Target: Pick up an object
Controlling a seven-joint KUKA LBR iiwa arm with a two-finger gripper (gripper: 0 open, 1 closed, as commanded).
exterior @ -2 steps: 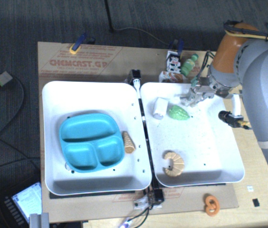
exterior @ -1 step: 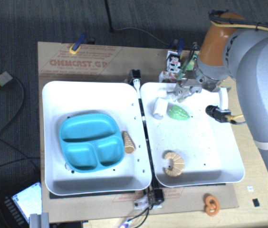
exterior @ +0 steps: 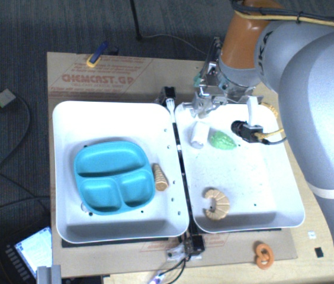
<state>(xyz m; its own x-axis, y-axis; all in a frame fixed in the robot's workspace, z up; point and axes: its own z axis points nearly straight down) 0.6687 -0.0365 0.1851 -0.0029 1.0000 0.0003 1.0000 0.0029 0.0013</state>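
Grey arm (exterior: 309,93) hides the right bin's (exterior: 256,218) far corner.

My bench (exterior: 125,78) is a tan board with red lettering, standing on dark grey carpet (exterior: 31,16) where black cables (exterior: 134,10) trail across.
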